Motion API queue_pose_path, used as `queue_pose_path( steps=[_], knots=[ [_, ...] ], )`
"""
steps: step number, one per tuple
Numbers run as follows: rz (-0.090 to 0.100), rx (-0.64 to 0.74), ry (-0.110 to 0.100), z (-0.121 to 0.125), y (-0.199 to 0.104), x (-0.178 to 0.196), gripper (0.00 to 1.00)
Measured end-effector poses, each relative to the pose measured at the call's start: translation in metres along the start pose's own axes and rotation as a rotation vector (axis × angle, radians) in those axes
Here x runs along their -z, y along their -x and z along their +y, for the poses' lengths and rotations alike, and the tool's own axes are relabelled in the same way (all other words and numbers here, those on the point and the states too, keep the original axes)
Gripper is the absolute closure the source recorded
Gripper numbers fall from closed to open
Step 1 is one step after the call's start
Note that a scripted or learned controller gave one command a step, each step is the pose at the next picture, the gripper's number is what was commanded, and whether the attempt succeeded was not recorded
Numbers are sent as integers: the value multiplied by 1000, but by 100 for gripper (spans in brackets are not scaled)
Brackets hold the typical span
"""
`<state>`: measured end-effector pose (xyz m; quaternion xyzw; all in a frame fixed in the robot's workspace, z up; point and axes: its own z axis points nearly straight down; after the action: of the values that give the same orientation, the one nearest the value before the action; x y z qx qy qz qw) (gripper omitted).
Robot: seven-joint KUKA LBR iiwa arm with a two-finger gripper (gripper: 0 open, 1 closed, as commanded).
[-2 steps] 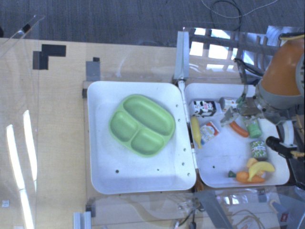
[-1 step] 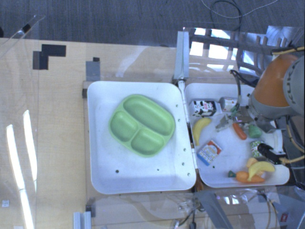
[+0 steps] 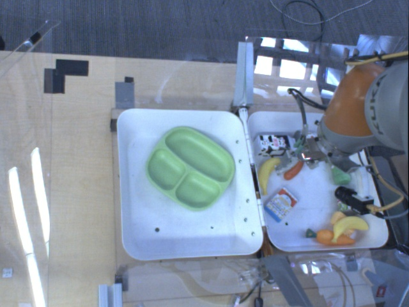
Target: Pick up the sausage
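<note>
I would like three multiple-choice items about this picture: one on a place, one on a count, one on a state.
1. Where is the sausage?
A. right bin
B. left bin
C. on the bench

2. How many compartments has the green plate?
A. two
B. three
C. five

3. How does the sausage stand to the gripper?
A. lifted high
B. lying in the bin by the gripper tip
C. on the plate

Answers:
1 A, it lies in the right bin beside a banana.
2 B, three hollows show.
3 B, it rests on the bin floor.

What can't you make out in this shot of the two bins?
- The hand over the sausage: the wrist hides whether it grips.
- The green item in the right bin: partly under the arm, unidentifiable.
- Print on the small packet: too small.
</note>
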<state>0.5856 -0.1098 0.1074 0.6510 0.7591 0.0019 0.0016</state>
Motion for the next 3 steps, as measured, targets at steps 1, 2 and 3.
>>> queue_pose_path(
  steps=[1,2,3],
  knots=[
    [3,17,6,31,80,-20,0],
    [0,27,12,34,78,-8,100],
    [0,27,12,34,78,-8,0]
  ],
)
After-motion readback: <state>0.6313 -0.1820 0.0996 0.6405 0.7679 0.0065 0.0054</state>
